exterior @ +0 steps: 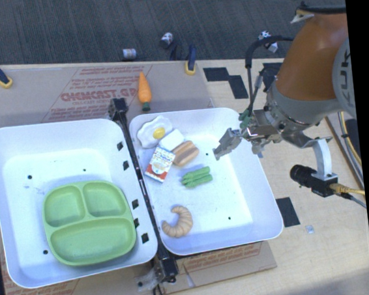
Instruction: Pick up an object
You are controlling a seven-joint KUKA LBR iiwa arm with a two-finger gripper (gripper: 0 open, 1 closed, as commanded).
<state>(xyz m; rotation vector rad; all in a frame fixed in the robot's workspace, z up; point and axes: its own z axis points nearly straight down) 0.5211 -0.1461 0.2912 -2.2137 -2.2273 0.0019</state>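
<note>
1. Cardboard sheeting covers the bench [325, 240], and two shallow white bins sit on it side by side, with dark carpet beyond the far edge.
2. Candidates for picking all lie in the right bin [255, 198]: a toy fried egg [153, 132] at the far left corner, a small carton [160, 163] just below it, a toy hot dog [185, 153] beside the carton, a green bean pod [197, 177] near the middle, and a toy croissant [178, 220] toward the near edge.
3. None of these is lifted; each rests on the bin floor, so nothing has been picked so far.
4. Over the right bin's far right part hangs the gripper [227, 144], its grey tip pointing left toward the hot dog and bean pod but apart from both.
5. I cannot tell how the gripper is set; nothing shows at its tip.
6. Judged from this, the approach is under way; the descent, the closing on an item and the lift are all left to do.
7. Further out, the left bin [9, 162] holds a green divided plate [89, 221].
8. A toy carrot [143, 89] lies on the cardboard beyond the bins, outside both.
</note>
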